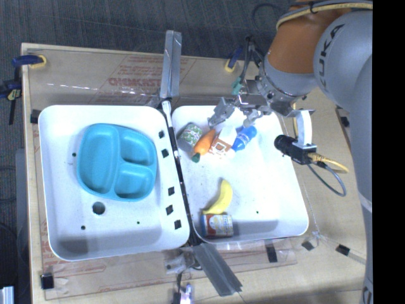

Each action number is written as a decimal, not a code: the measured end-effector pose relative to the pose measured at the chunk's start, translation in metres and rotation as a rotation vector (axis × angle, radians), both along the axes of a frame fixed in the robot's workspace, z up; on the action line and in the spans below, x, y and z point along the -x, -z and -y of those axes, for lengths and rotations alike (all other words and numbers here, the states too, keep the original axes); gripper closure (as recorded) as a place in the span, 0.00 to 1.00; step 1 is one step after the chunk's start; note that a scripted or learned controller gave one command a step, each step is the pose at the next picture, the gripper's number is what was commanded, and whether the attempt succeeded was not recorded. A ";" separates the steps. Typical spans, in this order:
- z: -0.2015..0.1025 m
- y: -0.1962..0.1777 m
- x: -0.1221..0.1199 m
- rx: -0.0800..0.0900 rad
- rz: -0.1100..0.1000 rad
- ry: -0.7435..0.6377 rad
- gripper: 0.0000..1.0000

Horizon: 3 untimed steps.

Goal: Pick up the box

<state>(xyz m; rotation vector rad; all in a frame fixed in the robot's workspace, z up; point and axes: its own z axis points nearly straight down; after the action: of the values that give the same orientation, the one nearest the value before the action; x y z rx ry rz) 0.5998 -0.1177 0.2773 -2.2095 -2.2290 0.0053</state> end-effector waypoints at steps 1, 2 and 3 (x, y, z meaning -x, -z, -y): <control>0.037 0.090 0.009 0.000 -0.001 0.197 0.00; 0.031 0.179 0.003 -0.001 0.014 0.369 0.00; 0.031 0.178 0.003 -0.001 0.014 0.368 0.00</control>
<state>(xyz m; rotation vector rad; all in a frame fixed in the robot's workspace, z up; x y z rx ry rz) 0.5965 -0.1485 0.0989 -2.5876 -1.7922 -0.0123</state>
